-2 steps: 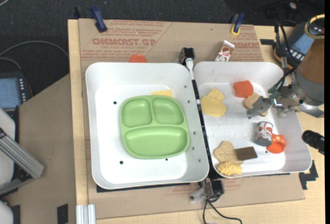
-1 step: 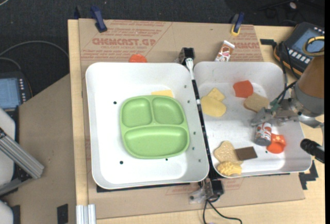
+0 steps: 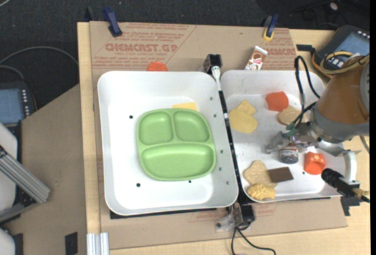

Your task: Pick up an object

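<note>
Nearest the lens, at the front edge of the right bin, a ridged yellow snack-shaped piece lies touching a round tan cookie, with a flat dark brown bar just beside both. Smooth white plastic forms the two shallow bins, and the left bin carries a glossy green plate moulded into three rounded compartments; a pale yellow slab peeks from behind the plate's far rim.

Reaching in from the right, the grey arm with its orange band bends steeply down over the right bin, and the gripper sits low among the toys, near the bin's floor. Metal fingers splay toward the green plate, but whether the jaws are apart or closed, or have hold of anything, cannot be told from this angle. A small dark grey cylinder rests directly under the gripper, seemingly touching it.

Around the gripper lie a matte orange-red block and a tan biscuit on its far side, a yellow pear-like lump toward the green plate, and a bright orange rounded piece just beside it on the arm's side.
</note>
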{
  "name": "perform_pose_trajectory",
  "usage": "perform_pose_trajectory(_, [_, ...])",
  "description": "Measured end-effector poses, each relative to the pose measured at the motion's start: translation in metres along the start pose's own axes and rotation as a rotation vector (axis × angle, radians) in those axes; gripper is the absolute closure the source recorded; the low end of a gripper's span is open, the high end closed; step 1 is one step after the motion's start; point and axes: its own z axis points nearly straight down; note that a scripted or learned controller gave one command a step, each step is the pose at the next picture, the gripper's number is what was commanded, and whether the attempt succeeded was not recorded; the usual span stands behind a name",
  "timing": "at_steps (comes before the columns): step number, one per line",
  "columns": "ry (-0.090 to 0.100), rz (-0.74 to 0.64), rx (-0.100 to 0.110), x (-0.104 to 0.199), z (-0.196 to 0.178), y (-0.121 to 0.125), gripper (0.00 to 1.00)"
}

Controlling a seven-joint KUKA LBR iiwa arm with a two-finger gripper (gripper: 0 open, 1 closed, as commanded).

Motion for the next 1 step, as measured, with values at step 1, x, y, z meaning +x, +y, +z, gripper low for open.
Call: perform_pose_trajectory(1, [-0.005, 0.004, -0.006, -0.0036, -0.0110, 0.0010, 1.00])
